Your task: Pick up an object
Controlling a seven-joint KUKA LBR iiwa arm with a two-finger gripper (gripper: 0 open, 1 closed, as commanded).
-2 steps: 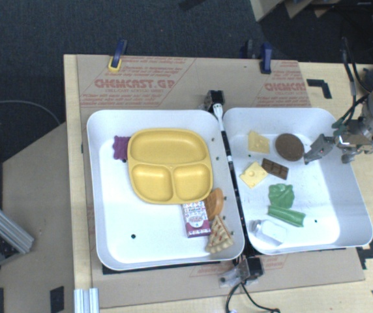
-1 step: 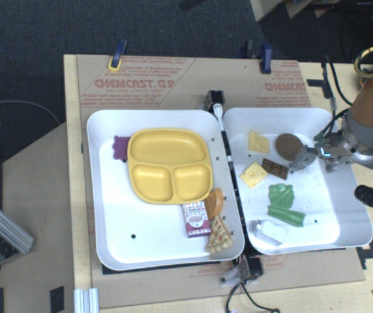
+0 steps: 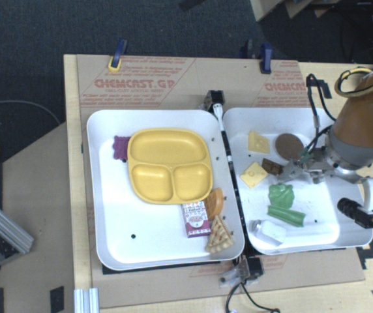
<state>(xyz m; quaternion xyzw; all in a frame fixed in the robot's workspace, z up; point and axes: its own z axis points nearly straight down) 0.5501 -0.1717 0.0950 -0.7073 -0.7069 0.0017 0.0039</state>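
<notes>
Camera view, right bin (image 3: 349, 237): gripper (image 3: 295, 167) low among brown disc (image 3: 289, 145), cheese wedges (image 3: 253, 174) and green piece (image 3: 282, 196); grip state cannot be told. Step judged: approach, nothing seen held. Next move calls for closing on one item, then lifting. Board (image 3: 141, 80) lettering reads "CHEMCAST GP".

Even, fairly bright overhead light fills the scene. The 2 white bins (image 3: 108, 194) are nearly blown out, with detail lost along their rims toward 6 o'clock. Shadows are soft and short. The floor (image 3: 36, 18) toward 11 o'clock is dim. The whole frame is slightly soft and grainy, and the arm (image 3: 362, 119) at 3 o'clock looks blurred.
</notes>
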